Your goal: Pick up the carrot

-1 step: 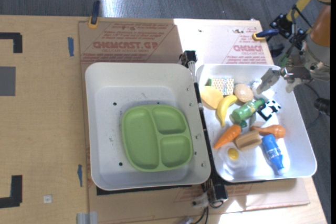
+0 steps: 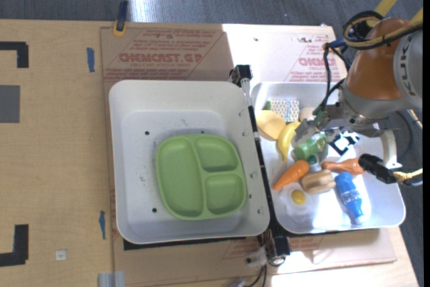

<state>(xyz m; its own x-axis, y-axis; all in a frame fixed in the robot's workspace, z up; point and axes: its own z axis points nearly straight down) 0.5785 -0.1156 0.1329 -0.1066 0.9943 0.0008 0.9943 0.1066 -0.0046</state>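
Low over the right bin point(image 2: 396, 212) hung the claw point(image 2: 314, 126), at the end of the grey arm point(image 2: 376, 70) with its orange band, which reached in from the right. Whether the claw was open or closed could not be told, since its tip was lost among the clutter beneath it. It sat above a green item point(image 2: 310, 144) and just beside a yellow banana point(image 2: 287, 139).

The carrot point(image 2: 291, 173) lay in the right bin, near the bin's left wall, slanting from lower left up to the right. It rested on the bin floor just below the green item and was not lifted. A bread-coloured piece point(image 2: 317, 180) touched its right end. An orange-red piece point(image 2: 344, 165) lay a little farther right, and a blue bottle point(image 2: 351, 195) lay below that. A small yellow and white item point(image 2: 297, 197) sat beneath the carrot. A pale yellow wedge point(image 2: 269, 123) lay near the banana, and a small printed packet point(image 2: 282, 107) sat near the bin's upper left corner.

The left bin point(image 2: 127, 144) held a green divided tray point(image 2: 199, 175) with three compartments. Both bins stood on a table point(image 2: 54, 158) covered in brown cardboard.
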